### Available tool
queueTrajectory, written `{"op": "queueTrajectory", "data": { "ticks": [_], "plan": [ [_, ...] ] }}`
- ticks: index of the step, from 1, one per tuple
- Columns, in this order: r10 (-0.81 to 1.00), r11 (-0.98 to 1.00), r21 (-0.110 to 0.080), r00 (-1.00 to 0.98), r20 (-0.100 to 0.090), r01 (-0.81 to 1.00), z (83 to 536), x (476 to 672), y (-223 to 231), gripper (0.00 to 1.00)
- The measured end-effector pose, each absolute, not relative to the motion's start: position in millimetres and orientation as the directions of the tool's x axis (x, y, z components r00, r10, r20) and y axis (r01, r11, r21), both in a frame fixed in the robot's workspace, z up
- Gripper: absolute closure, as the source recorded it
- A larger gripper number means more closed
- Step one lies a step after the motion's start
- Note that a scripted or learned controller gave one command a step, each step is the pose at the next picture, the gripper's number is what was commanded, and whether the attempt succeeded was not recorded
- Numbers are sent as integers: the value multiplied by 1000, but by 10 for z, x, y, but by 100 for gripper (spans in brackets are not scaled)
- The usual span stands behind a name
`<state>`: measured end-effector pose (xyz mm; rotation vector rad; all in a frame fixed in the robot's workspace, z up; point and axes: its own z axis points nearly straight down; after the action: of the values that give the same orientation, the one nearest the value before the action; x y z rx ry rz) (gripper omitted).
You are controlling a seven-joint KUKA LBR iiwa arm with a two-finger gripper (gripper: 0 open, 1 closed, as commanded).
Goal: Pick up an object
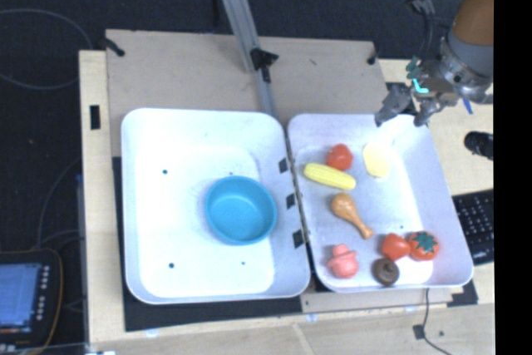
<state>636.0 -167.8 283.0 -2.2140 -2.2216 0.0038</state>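
At the upper right of the frame the hand hovers over the right bin's far corner, fingers seemingly apart and empty, so it should descend straight and centred over the pale yellow block just below-left.

The arm runs off the frame at three o'clock, so most of its length is cut. The pincer hangs at the right bin's one o'clock corner, too small to read. At four o'clock a keyboard is sliced off. The surface's six o'clock edge is cropped.
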Motion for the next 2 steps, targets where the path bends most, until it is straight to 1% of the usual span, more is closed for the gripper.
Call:
{"op": "queueTrajectory", "data": {
  "ticks": [1, 2],
  "plan": [
    [1000, 4, 3, -4, 1, 1000, 2876, 6372, -1679, 0],
    [1000, -2, -3, 2, -4, 1000, 2254, 6384, -1748, 0]
  ]
}}
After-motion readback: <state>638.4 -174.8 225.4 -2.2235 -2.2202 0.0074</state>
